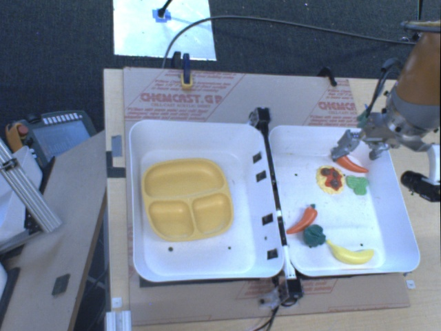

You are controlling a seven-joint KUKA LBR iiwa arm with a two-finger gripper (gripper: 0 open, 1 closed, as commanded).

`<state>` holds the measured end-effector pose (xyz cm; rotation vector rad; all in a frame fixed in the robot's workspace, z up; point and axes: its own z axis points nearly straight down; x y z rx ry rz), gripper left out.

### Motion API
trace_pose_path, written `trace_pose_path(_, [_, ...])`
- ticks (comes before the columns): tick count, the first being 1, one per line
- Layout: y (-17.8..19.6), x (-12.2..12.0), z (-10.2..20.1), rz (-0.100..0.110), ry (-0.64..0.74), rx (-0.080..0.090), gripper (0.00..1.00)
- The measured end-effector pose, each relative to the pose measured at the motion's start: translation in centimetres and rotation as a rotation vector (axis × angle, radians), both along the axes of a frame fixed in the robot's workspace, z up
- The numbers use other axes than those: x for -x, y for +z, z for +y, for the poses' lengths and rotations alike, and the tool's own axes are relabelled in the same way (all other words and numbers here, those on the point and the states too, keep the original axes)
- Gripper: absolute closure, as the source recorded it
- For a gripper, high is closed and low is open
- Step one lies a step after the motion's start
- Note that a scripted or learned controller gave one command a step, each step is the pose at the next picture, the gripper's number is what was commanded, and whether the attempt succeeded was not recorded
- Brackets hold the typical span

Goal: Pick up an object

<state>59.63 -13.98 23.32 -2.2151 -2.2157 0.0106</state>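
1. Hovering over the far part of the right bin [375, 209], the gripper [360, 150] is seen coming in from the right, and its fingers [343, 147] are spread apart and released, with no toy gripped between them.
2. Just below the fingers, an orange-red piece [354, 164] is lying on the bin floor. Its upper end is close under the gripper, and whether it is touched cannot be told.
3. The arm [420, 74] is cut off by the right edge, so only its orange band and the grey wrist can be made out.
4. Near the orange-red piece, a yellow disc [331, 179] with red blotches is spotted, with a green piece [357, 184] just beside it. What either is meant to be is too small and blurred to tell.
5. Nearer the camera, an orange chilli [303, 219] with a green tip is lying tilted, a dark green lump [314, 236] is just beside its lower end, and a yellow banana [351, 254] is laid near the front wall.
6. In the left bin [172, 136], a yellow divided plate [182, 178] is set flat, well apart from the gripper.
7. Both bins are carried on a printed cardboard sheet [227, 92] on the tabletop [114, 116]. The sheet's lettering is partly covered by the bins.
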Motion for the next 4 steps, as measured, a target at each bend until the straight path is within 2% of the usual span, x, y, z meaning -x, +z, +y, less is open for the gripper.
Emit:
trace_pose_path(1, [0.7,-0.2,0.0,-0.012,0.003,0.002,0.00])
trace_pose_path(2, [-5.3,-0.8,0.5,-0.010,0.002,0.001,0.00])
trace_pose_path(4, [-14.6,-1.5,0.1,-0.014,0.000,0.003,0.00])
